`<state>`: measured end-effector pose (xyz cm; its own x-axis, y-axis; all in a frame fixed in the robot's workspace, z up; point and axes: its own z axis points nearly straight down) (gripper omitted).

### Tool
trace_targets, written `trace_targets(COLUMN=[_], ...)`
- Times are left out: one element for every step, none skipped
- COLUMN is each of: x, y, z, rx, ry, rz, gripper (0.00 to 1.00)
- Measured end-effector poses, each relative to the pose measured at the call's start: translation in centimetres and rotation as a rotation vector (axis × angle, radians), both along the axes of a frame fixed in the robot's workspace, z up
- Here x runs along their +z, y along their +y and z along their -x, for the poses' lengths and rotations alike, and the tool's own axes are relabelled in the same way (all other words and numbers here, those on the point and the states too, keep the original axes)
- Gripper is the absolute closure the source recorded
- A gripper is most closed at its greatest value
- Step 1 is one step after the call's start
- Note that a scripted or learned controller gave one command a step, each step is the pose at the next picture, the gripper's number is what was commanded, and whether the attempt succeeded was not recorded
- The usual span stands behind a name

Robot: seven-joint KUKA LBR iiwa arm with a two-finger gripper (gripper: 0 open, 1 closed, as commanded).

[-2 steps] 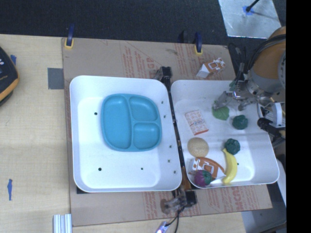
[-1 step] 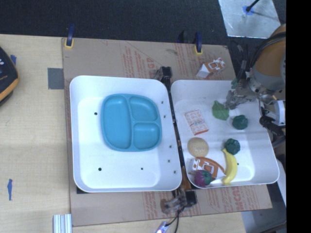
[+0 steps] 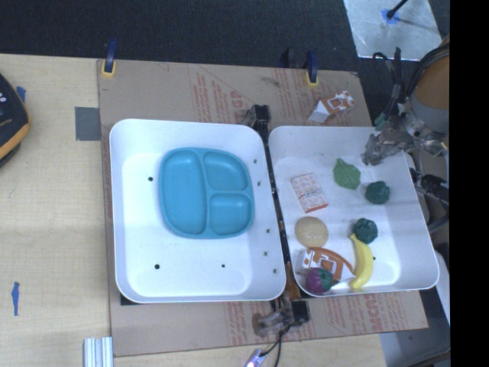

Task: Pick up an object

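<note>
Grey end effector [image 3: 376, 150] sits at the right bin's [image 3: 412, 270] far right rim, nothing seen between its tips, opening can't be told at this size. Closest candidate is the light green piece [image 3: 346, 174], just left and toward the camera from it; dark green lump [image 3: 377, 193] sits just nearer. Risk: both lie close together near the wall, so a descent could clip the rim or nudge one away. Light green piece looks roughly upright-oval, long axis running near-to-far, no clear pointing end.
</note>
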<state>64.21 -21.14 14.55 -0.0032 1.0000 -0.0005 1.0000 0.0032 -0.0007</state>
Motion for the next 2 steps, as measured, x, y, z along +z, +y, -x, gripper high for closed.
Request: trace_targets(x=[-4.5, -3.0], y=[1.2, 1.1], z=[-1.4, -1.4], rx=[0.001, 0.001], ry=[0.004, 0.0], rz=[-0.001, 0.0], gripper=[1.0, 1.0])
